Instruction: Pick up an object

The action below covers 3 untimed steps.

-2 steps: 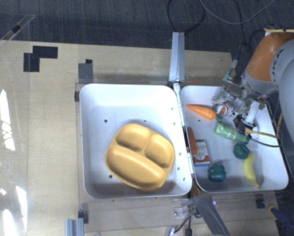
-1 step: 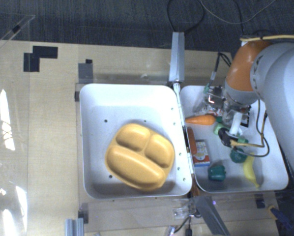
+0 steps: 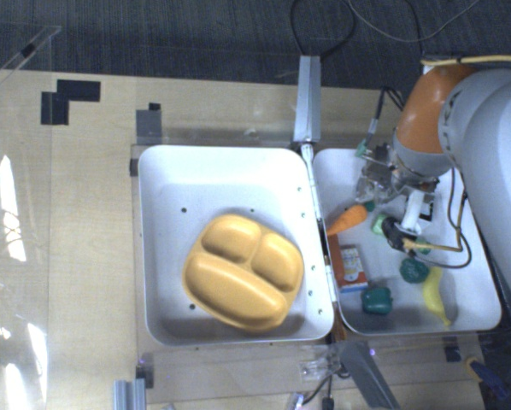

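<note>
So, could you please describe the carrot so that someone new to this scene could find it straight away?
Look in the right bin, the one the arm reaches into. Near that bin's left wall, just above a flat orange and white card, lies the carrot, tilted. It is the only orange, tapered thing there; its neighbours are green or yellow.

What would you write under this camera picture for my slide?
Gripper low in the right bin near a carrot; yellow bread in the left bin.
</note>
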Each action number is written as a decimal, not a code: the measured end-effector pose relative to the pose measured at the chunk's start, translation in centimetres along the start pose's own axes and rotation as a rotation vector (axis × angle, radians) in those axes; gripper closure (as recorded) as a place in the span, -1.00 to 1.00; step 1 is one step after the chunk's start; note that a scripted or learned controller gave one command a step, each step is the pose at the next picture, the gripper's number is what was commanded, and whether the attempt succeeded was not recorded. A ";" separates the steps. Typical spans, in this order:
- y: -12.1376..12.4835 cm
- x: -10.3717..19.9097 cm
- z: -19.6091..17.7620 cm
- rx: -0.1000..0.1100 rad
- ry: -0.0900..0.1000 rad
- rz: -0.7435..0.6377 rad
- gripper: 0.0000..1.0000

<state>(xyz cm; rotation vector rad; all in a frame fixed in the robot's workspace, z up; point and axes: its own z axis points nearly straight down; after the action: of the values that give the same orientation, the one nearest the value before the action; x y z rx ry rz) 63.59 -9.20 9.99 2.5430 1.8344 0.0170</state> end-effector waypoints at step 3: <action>-3.8 -0.4 1.1 0.003 -0.003 0.104 -1.00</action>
<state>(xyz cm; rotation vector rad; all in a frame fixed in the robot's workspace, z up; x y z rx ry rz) 59.92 -8.36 8.79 2.6363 1.7000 0.0114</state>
